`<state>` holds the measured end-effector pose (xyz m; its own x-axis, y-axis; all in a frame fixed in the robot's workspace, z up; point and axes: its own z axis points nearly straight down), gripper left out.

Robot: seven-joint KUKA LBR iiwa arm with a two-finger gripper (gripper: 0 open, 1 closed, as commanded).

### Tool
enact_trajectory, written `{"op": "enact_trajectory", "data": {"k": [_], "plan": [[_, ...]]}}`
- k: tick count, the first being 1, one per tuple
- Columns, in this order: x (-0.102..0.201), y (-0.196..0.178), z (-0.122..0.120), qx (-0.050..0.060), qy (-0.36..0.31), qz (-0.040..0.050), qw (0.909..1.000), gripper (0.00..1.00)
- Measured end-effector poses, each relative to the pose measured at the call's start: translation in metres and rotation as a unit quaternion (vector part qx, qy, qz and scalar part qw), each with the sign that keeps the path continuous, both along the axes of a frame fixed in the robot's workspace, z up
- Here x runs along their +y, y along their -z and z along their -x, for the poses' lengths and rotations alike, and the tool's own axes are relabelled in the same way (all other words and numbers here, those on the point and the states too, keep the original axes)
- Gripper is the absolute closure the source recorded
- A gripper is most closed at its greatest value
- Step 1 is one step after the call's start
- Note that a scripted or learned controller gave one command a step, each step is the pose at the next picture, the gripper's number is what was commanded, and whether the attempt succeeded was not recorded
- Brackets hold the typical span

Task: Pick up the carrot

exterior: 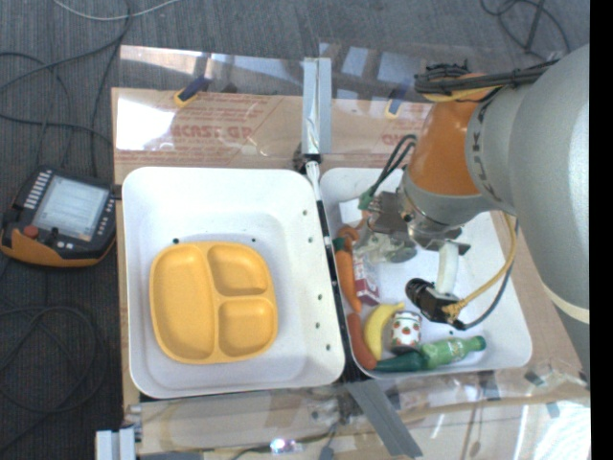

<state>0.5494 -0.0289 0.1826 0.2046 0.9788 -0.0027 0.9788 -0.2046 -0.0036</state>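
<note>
The carrot (pixel 342 274) is a long orange piece lying against the left wall of the right bin (pixel 508 324), running from far to near. My gripper (pixel 385 241) hangs low over the bin's upper left part, just right of the carrot's far end and close to it. The wrist body blocks a clear sight of the tips. I see nothing lifted off the bin floor.
Near the carrot lie a red-white packet (pixel 363 278), an orange-red piece (pixel 356 339), a yellow fruit (pixel 380 323), a white ball (pixel 406 330) and a green bottle (pixel 450 351). The left bin (pixel 192 199) holds a yellow divided plate (pixel 213 302). A teach pendant (pixel 57 218) sits far left.
</note>
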Motion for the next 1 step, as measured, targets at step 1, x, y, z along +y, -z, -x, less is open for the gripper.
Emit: {"op": "enact_trajectory", "data": {"k": [1], "plan": [[-0.0524,-0.0111,-0.0306,0.0,0.037,0.0008,0.9993,1.0]]}}
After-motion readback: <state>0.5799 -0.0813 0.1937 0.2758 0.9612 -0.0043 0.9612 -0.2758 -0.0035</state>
